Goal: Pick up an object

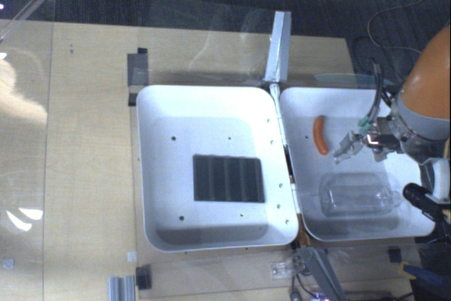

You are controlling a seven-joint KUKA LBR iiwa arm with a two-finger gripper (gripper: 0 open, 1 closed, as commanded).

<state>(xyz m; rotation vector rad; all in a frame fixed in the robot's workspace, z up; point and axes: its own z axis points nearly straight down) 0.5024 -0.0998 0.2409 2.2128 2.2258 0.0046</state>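
Orange sausage-shaped object is seen lying just left of the tool; clear bottle lies below it; tool's opening cannot be told

A robotics lab: wooden bench, two white bins, loose cables.
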